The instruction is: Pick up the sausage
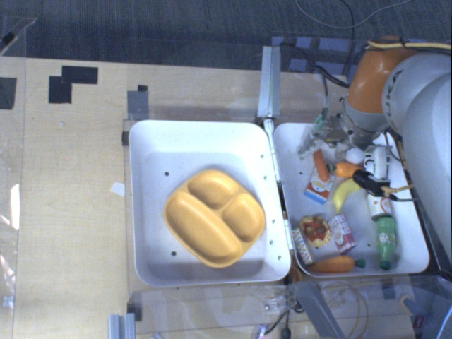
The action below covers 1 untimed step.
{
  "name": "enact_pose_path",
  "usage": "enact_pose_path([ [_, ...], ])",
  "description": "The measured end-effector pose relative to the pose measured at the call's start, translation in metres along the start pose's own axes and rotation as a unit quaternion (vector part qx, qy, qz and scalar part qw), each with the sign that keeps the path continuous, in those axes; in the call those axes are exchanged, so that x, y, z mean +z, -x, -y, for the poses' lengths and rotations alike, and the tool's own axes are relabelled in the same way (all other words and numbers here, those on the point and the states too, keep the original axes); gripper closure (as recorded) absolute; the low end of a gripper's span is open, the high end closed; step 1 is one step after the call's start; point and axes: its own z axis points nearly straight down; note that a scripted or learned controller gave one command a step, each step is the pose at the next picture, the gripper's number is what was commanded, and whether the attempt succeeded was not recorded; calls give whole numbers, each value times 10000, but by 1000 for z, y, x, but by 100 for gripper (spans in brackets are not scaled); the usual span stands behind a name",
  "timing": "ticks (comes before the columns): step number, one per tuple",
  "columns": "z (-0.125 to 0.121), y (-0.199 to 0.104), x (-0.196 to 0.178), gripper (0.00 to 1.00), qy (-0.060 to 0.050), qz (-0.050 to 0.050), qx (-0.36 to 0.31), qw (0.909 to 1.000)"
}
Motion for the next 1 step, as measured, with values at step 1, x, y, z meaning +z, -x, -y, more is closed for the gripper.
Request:
enact_pose_path([
  [1,-2,-1,-13,100,34,7,-23,10000],
])
